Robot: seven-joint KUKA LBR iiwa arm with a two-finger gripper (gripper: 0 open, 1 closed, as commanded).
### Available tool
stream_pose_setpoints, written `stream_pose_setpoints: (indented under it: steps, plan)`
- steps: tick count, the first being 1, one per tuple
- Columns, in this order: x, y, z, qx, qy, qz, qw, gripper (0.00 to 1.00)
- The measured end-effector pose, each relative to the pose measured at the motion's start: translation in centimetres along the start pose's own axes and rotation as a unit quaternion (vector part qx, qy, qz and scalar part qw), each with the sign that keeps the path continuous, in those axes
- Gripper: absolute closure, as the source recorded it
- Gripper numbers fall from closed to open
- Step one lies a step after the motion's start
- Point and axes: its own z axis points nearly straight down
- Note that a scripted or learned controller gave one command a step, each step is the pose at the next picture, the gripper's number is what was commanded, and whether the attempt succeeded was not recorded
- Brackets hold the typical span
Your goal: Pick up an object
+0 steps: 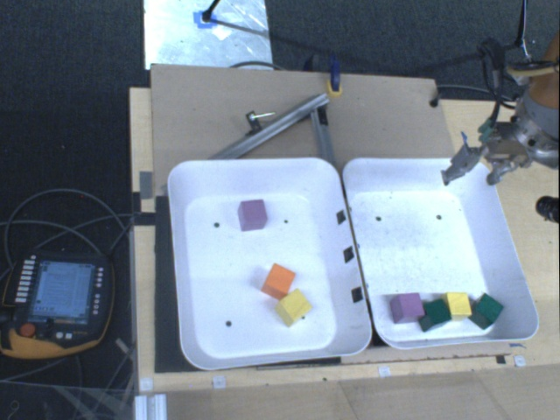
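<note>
Blocks, seven in all, are spread over two shallow white bins set side by side on a pale bench (140, 234). A brown board (376, 112) is laid over the far part of the bench, and a grey metal bar (271, 128) is seen lying slantwise on it, just beyond the left bin.

The left bin (192, 322) is occupied by three blocks. A purple block (252, 214) is placed toward its far side, well apart from the others. An orange block (278, 280) is found nearer the front, and a yellow block (294, 307) is set just beside it, touching or nearly touching at a corner.

The right bin (503, 234) is occupied by four blocks, all gathered in a row along its near wall: a second purple block (406, 306), a dark green block (433, 314), a smaller yellow block (458, 304) and another dark green block (486, 310). The neighbours in this row are seen close together or touching.

The grey arm (538, 116) is brought in from the right edge, above the far right corner of the right bin. Its gripper (473, 166) is held over that corner, well apart from every block. The two fingers are spread, with a clear gap between them, and nothing is gripped.

A handheld control pad (54, 303) with a lit screen is left on the dark floor to the left of the bench, with cables looped around it. A shiny metal sheet (206, 20) is laid on the floor beyond the bench.
</note>
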Motion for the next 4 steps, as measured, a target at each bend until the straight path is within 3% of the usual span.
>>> stream_pose_setpoints:
  steps: [1, 4]
  plan:
    - [0.0, 0.0, 0.0, 0.0, 0.0, 0.0, 1.0, 0.0]
    - [1.4, -0.9, 16.5, 0.002, 0.0, 0.001, 1.0, 0.0]
